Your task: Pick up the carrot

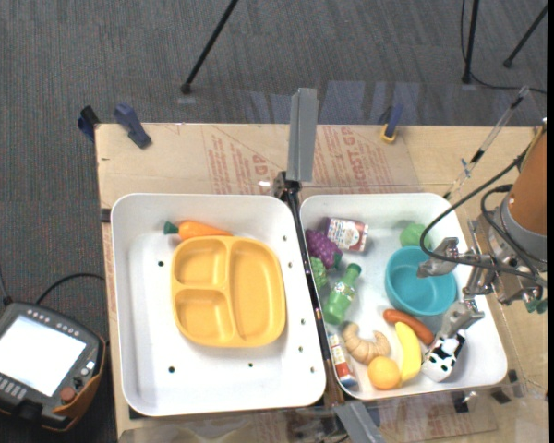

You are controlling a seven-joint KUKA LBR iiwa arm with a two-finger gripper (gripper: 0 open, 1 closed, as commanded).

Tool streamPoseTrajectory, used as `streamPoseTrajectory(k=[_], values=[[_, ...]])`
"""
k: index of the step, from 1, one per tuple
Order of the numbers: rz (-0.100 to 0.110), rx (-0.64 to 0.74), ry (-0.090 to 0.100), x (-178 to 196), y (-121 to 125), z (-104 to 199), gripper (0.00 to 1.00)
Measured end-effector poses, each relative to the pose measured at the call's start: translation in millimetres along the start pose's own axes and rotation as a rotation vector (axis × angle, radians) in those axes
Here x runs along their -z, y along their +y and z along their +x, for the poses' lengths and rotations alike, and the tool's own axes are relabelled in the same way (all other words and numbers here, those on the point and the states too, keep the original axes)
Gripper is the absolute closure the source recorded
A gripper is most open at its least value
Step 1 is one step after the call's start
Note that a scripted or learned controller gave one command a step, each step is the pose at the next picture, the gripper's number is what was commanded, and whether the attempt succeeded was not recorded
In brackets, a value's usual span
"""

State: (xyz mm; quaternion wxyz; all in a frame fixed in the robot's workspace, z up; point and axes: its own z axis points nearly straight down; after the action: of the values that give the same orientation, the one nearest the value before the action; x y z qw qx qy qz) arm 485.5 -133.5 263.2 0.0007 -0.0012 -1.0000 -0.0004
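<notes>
Even, fairly bright overhead light, no harsh glare. The white bins (129,340) read clean with soft grey shading along their inner walls. The yellow tray (229,291) casts a faint shadow on its left side. The carpet (92,44) above is dimmer. Focus is moderate; small toys look slightly soft and grainy.
</notes>
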Motion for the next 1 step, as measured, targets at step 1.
streamPoseTrajectory(k=[1], values=[[-0.001,-0.04,-0.001,-161.9,37.0,8.2,0.0]])
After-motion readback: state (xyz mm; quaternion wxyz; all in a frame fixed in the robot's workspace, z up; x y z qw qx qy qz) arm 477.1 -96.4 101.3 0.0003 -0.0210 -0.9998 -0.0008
